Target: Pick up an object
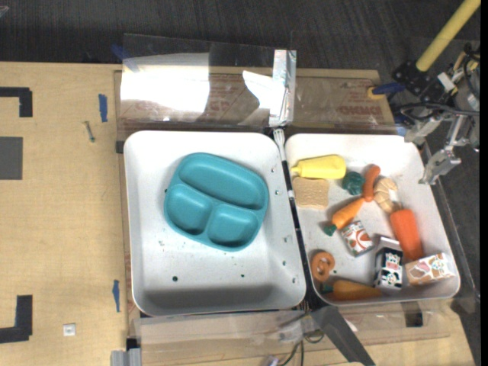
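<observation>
A teal divided plate (216,199) is seen lying in the left bin (145,280). The right bin (442,227) is crowded with toy food: a yellow banana (320,166) at the back, a tan bread slice (310,194) just beside it, a large orange carrot (406,233), a smaller carrot (348,213), a pretzel (322,264) and small printed cartons (390,269) near the front. The gripper (441,157) is seen at the right bin's far right corner, above the rim and apart from the toys; whether it is open or closed cannot be told.
</observation>
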